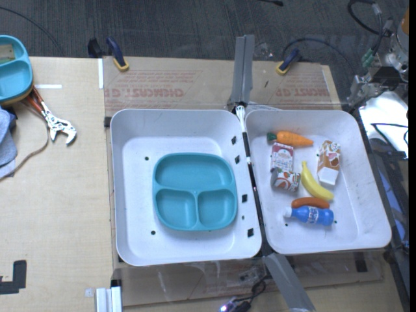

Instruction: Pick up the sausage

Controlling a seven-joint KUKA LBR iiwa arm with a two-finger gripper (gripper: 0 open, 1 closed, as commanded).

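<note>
Camera view looks down at a slant on two shallow white bins set side by side on a pale wooden bench. Left bin (130, 174) holds one teal divided plate (195, 191) with three compartments. Right bin (364, 194) holds six things: one carrot (294, 138), one red-and-white carton (283, 166), one orange-and-white carton (328, 163), one banana (314, 182), one blue bottle (312, 216) and one sausage (310, 203).

The sausage is reddish-orange and lies flat in the near part of the right bin, its long axis running roughly left to right across the view (a slight tilt at most). It sits just above the blue bottle, touching or nearly so, with the lower end of the banana just beside its upper edge. The bottle lies parallel to it, white cap pointing left.

Robot hardware (387, 64) shows at the upper right corner beyond the bins, with cables; whether it is the gripper, and whether spread or pressed together, I cannot tell.

A brown cardboard sheet (169, 83) lies behind the bins, held by two clamps (117, 54). Farther left on the bench are a wrench (57, 127), a second teal container (13, 67) at the edge and grey cloth (6, 142). Dark carpet lies beyond the bench.
</note>
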